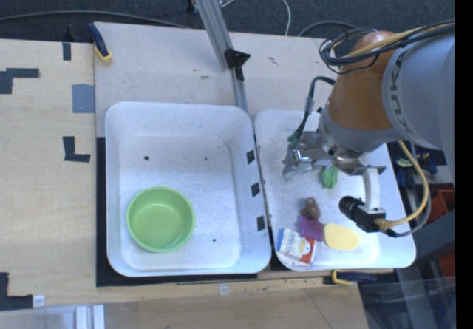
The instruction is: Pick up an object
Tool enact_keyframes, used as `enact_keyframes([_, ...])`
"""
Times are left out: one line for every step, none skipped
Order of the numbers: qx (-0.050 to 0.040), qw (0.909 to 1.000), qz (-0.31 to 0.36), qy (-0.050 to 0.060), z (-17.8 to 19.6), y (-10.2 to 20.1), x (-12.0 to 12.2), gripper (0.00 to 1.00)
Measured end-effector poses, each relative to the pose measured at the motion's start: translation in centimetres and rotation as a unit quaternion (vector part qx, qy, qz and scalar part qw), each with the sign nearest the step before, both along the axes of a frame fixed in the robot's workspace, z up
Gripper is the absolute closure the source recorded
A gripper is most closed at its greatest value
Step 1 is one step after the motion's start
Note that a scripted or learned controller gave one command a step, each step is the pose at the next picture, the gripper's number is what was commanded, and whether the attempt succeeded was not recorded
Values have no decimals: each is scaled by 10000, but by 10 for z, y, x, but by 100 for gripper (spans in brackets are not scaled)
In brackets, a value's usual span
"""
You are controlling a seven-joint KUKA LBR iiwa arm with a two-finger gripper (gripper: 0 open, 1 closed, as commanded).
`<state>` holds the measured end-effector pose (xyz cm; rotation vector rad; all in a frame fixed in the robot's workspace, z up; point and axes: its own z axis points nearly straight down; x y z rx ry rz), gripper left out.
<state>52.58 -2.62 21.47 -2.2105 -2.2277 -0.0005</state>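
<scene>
My gripper (298, 161) hangs low over the upper middle of the right bin (281, 128), under the arm's orange band. A small green object (329, 177) lies just right of it, partly hidden by the wrist. Closer to the front of that bin lie a brown piece (312, 208), a purple piece (311, 229), a yellow piece (341, 237) and a white carton with red print (296, 248). I see nothing held in the gripper.
The left bin (177, 117) holds a green bowl (160, 219) at its front left. A grey pole (214, 17) slants down to the seam between the bins. A black fitting with a yellow cable (360, 213) juts from the wrist over the right bin.
</scene>
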Motion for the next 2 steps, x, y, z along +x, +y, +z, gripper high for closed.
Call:
enact_keyframes([0,10000,1,5,8,57,-13,100])
enact_keyframes([-6,10000,-1,0,14,105,-8,100])
